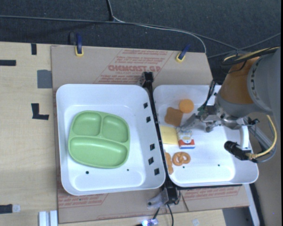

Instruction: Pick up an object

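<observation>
The right bin (226,171) holds several small toy foods: an orange ball (186,106), a brown slice (173,116), a yellow slab (169,135), a small white and red carton (186,141) and a pretzel (181,158). My gripper (188,125) reaches in from the right and hangs low over the middle of this group, just above the carton and beside the brown slice. Its fingers point left and down. I see nothing held between them.
The left bin (66,98) holds a green divided plate (99,139). A black divider (153,121) with clips runs between the bins. The arm's grey body and orange band (238,86) cover the right bin's far right side. A black cable connector (236,149) hangs near the wrist.
</observation>
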Available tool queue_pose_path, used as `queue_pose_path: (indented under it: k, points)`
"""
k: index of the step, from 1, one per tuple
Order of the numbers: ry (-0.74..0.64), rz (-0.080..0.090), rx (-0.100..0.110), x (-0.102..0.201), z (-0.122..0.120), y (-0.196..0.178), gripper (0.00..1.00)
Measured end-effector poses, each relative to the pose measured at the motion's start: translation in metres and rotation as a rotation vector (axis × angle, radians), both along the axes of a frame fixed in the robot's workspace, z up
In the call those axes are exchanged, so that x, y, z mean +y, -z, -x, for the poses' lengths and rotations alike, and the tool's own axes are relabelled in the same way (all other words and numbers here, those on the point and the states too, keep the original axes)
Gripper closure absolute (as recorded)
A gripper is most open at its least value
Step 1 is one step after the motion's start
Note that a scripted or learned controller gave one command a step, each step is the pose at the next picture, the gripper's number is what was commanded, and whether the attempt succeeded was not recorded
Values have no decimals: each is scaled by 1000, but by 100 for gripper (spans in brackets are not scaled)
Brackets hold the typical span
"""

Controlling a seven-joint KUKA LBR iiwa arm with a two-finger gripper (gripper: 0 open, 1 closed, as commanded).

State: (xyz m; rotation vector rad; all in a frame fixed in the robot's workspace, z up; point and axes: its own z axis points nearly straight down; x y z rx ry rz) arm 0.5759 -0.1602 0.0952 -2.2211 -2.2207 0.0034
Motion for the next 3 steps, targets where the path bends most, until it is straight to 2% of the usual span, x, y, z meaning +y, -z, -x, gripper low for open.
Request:
queue_pose_path:
  k: [1, 3]
  points:
    - [-2, -3, -3, 2, -2, -15, 100]
    - [-3, -1, -6, 11, 10, -125, 100]
